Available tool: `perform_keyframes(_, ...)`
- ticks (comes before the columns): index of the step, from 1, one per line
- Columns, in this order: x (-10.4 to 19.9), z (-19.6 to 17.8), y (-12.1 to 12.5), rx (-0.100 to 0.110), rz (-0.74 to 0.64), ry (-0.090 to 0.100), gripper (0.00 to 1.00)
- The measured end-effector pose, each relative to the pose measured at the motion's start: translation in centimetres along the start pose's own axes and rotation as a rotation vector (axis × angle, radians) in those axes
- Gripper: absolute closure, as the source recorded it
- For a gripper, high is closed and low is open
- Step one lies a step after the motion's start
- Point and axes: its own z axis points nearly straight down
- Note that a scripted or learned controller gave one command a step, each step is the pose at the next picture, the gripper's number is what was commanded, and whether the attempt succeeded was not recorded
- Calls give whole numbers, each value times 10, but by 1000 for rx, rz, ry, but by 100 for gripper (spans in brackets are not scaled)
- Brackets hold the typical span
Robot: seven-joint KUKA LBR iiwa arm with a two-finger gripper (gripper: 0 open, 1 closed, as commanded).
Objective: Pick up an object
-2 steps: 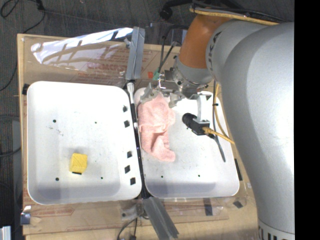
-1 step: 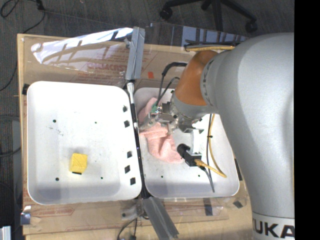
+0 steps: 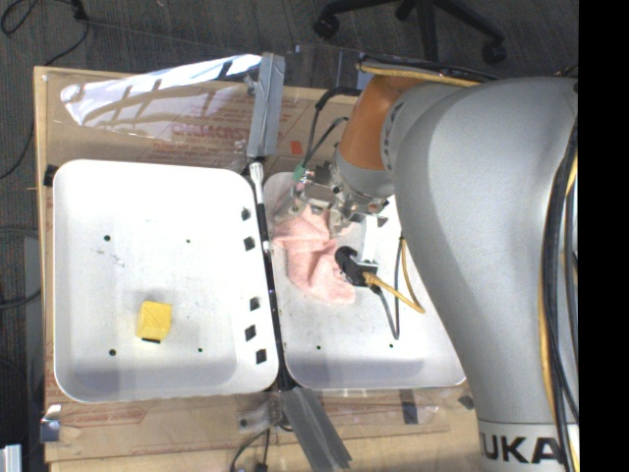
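Dark grey carpet [image 3: 177, 18] covers the floor around a wooden bench [image 3: 147, 416]. Beyond the bench's far edge stands an office chair — its black star base [image 3: 418, 13] with castors is visible. Black cables [image 3: 39, 3] trail across the carpet at the far left — lighting is even and bright.

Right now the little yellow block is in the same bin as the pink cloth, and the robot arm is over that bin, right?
Not quite. The camera view shows the yellow block alone in the left bin. The pink cloth lies in the right bin, and the arm is over that one.
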Motion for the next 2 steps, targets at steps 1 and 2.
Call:
perform_keyframes(1,2,-9,-1,7,-9,0,100)
perform_keyframes(2,41,-140,-6,-3,-175,0,100)
